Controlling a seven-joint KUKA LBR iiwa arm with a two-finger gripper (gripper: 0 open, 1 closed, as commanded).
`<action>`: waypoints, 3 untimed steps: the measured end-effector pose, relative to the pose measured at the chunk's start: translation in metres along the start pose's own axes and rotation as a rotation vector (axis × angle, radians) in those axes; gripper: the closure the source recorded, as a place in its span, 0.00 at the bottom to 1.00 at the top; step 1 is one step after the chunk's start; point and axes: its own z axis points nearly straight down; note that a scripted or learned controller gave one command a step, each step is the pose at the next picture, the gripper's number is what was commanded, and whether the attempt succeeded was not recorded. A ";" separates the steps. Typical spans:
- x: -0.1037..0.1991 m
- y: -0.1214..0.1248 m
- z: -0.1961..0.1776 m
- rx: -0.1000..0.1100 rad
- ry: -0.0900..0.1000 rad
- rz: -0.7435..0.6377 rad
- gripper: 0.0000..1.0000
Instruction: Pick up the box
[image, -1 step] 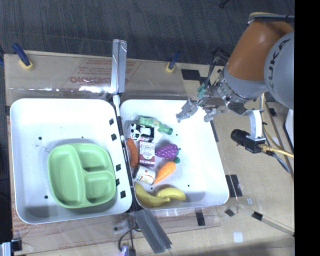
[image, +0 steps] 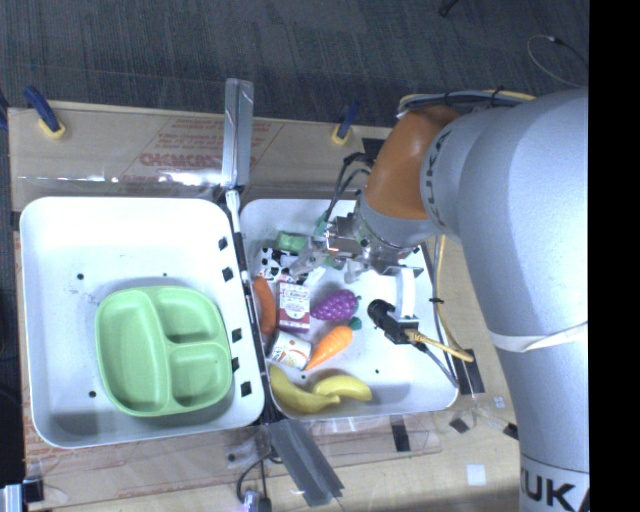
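Grey arm looms in from the right, bent over the right bin, gripper down near its back left part. Can't tell how wide the fingers stand; nothing visibly between them. Box, small and maroon and white, lies just below the gripper, beside the purple grapes. Carrot and banana sit further forward. Left bin carries a green tray.
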 end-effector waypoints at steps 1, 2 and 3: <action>0.008 -0.038 0.034 -0.015 0.000 -0.073 0.00; 0.008 -0.038 0.034 -0.015 0.001 -0.072 0.00; 0.008 -0.038 0.034 -0.015 0.001 -0.072 0.00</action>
